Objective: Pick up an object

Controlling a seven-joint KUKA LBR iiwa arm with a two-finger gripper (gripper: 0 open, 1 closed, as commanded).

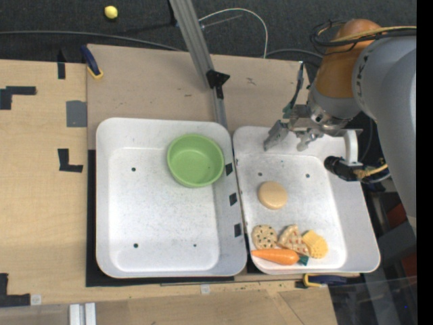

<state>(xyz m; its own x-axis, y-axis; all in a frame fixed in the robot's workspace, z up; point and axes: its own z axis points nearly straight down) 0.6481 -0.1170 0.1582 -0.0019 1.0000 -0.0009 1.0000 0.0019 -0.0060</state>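
Observation:
My gripper (289, 139) hangs over the far edge of the right bin (352, 215), open, with nothing between its fingers. A round tan bun (272, 196) lies in the middle of that bin, below and slightly left of the gripper. At the bin's near edge lie a waffle-patterned cookie (264, 236), a pale pretzel-like piece (290, 236), a yellow corn piece (314, 244) and an orange carrot (276, 256). A green bowl (195, 160) sits upright in the left bin (135, 208), near its far right corner.
A grey metal pole (193, 32) slants up from between the bins' far ends. The arm's grey body and orange band (345, 59) fill the upper right. A small yellow ball (111, 11) lies on the dark floor beyond the bench.

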